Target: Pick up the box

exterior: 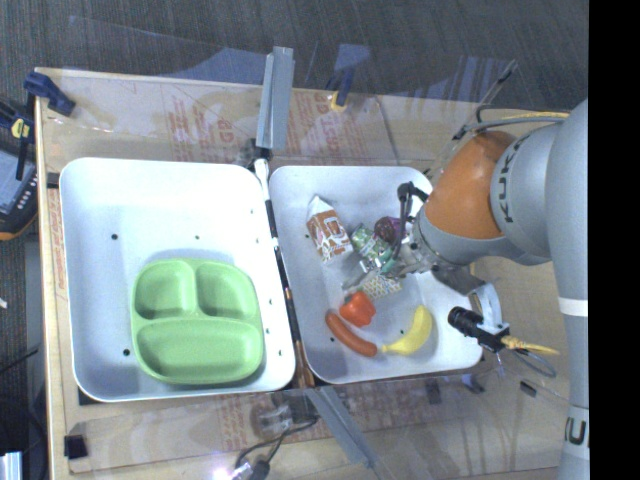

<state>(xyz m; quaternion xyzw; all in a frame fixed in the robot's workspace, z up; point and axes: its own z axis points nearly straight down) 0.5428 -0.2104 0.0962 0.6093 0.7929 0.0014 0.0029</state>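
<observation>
Arm [520, 193], nearest the lens, reaches into the right bin [300, 198]; gripper [392, 258] state cannot be told. Box [327, 233] lies upper left of the clutter: likely light, stiff card, best pinched across its narrow sides.

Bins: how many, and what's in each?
2. The left bin holds a green divided tray. The right bin holds the box, a banana, a sausage, other small items, and the gripper.
</observation>
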